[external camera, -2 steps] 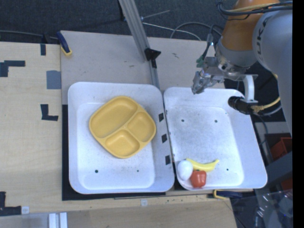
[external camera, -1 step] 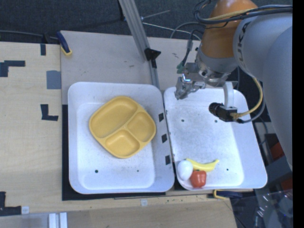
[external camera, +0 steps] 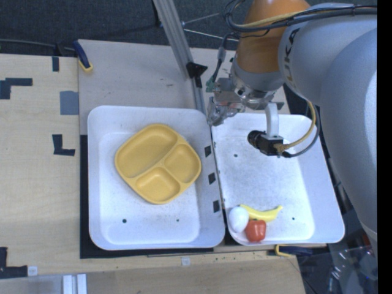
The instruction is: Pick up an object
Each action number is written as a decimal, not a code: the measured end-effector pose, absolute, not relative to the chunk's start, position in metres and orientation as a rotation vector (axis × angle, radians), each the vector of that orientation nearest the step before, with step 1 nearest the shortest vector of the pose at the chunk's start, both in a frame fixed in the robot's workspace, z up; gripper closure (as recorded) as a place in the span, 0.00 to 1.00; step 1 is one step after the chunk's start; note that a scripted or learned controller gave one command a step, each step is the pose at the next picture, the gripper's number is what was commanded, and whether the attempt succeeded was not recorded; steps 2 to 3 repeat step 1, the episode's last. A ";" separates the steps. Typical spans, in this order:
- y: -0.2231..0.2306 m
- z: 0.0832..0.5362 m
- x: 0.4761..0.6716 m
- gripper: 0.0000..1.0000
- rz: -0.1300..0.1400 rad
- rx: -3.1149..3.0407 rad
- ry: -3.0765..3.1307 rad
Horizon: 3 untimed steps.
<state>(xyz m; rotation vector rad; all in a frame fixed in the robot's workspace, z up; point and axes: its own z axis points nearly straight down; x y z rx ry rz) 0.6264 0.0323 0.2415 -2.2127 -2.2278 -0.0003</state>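
Observation:
A yellow divided plate (external camera: 158,163) lies in the left bin (external camera: 101,182). In the front left corner of the right bin (external camera: 306,182) sit a white egg-shaped object (external camera: 237,218), a yellow banana (external camera: 264,212) and a small red pepper-like object (external camera: 256,229), all close together. My gripper (external camera: 219,113) hangs over the far left corner of the right bin, near the divider between the bins, well away from those objects. I see nothing between its fingers.
A slanted metal rail (external camera: 176,38) rises from behind the bins, right beside the gripper. A black cable fitting (external camera: 266,143) hangs from the wrist over the right bin. The wooden bench (external camera: 37,182) extends to the left.

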 end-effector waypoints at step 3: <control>0.089 0.242 0.615 1.00 0.001 -2.211 -2.228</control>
